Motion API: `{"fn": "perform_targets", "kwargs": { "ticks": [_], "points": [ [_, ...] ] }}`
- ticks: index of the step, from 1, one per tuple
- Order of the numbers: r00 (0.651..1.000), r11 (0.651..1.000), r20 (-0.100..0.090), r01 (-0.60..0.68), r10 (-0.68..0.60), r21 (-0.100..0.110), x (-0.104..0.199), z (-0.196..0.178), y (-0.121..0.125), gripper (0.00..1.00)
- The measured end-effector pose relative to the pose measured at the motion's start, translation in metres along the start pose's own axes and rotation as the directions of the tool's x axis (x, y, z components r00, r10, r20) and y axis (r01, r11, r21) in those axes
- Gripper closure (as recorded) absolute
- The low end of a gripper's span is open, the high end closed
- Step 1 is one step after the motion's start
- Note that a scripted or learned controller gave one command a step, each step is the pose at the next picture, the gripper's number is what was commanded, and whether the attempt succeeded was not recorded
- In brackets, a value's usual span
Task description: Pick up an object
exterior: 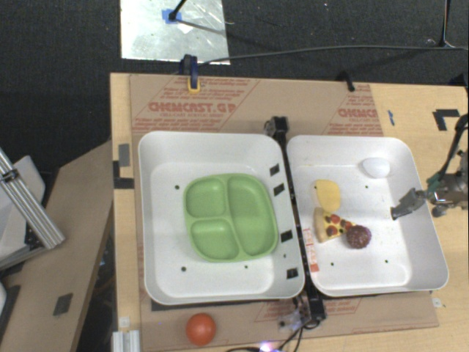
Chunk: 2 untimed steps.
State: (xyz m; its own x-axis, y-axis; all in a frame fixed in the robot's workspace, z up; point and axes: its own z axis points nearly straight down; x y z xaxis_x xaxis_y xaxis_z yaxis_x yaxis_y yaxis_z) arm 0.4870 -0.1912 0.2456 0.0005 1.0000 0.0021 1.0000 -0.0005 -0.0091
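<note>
The right bin (410, 270) holds several small items. A yellow piece (327, 194) lies near its left wall, with a toy pizza slice (327, 226) just below it. A dark red round berry (358, 236) touches the slice's right side. A white egg-shaped object (376, 167) rests near the bin's far right corner. My gripper (407, 204) reaches in over the bin's right side. It sits right of the berry and below the white object, apart from both. Nothing shows in its grasp.
The left bin (157, 196) carries a green divided plate (229, 217). An orange ball (201, 328) sits on the bench in front of the left bin. Black clips (279, 189) line the seam between the bins. A metal frame (26, 204) stands at far left.
</note>
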Motion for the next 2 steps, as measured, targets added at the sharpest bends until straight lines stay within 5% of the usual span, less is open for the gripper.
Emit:
{"fn": "perform_targets", "kwargs": {
  "ticks": [1,2],
  "points": [
    [1.000,1.000,0.003,0.004,-0.004,-0.011,0.001,-0.006,0.002,0.00],
    [1.000,1.000,0.002,0.002,-0.002,-0.008,0.003,0.036,0.005,0.00]
  ]
}}
